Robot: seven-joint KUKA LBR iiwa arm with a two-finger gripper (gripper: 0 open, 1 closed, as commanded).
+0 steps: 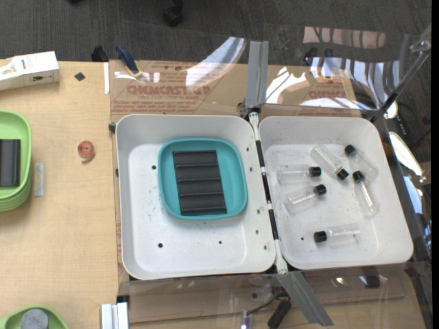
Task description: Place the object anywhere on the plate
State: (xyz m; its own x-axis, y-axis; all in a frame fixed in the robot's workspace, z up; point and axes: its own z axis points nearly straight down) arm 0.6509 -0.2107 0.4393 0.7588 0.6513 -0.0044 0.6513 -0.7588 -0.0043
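From the camera view above the table, the readable writing sits on the brown protective sheet behind the bins: reddish print that looks like "CHEMCAST", repeated faintly across the sheet; the smaller lines beneath it are too blurred to read. A white box at the upper left carries dark print that is too small to make out. The left bin holds a teal plate with rounded corners, and a dark ribbed insert lies in the middle of that plate. The right bin holds several clear vials with black caps, scattered and apart from one another: one near the divider, one below it, one tilted in the upper middle, one near the top right, one running down the right side, and one lying at the bottom. All vials lie on their sides in the right bin, none on the plate. A stack of green trays sits at the left edge of the table, with a small round reddish disc beside it.
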